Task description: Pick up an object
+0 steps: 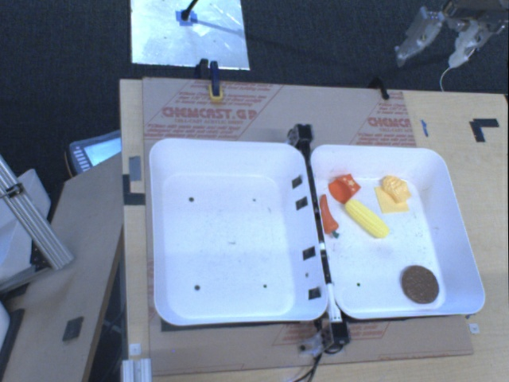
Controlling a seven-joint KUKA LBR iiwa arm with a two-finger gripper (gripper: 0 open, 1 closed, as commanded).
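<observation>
gripper (436, 41) hovering top right, well off both bins, fingers spread apart, gripping nothing | targets sitting in right bin (456, 193): corn cob (366, 218), red piece (344, 188), brown disc (419, 284) | risk: corn rolling away, flat disc slipping under fingertips

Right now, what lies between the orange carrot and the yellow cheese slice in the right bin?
In the camera view, the yellow corn cob lies between the orange carrot and the yellow cheese slice.
</observation>
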